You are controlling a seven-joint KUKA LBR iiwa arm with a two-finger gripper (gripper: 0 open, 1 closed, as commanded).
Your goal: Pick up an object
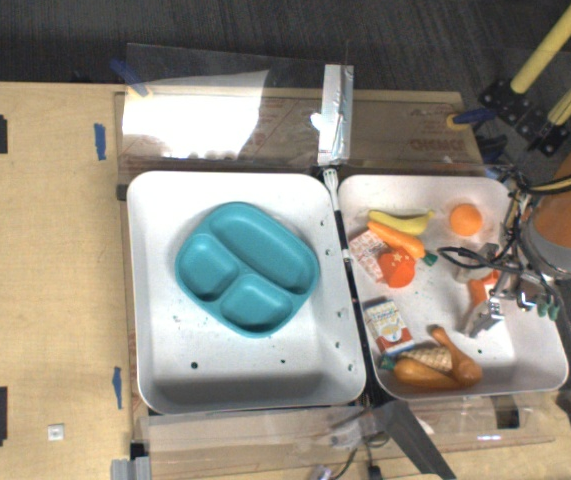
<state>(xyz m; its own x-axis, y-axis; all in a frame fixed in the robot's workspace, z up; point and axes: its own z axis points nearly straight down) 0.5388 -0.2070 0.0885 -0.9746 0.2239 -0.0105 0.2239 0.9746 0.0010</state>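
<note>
Claw point(485, 313) low in right bin point(550, 363) | orange piece point(478, 290) just beside it

A teal 3-compartment plate point(248, 267) lies in the left white bin point(155, 208), on the tan bench point(40, 268).

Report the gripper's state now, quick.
Gripper: low over the right bin, near its right side; whether it is open or closed cannot be told, and nothing is seen held.
</note>
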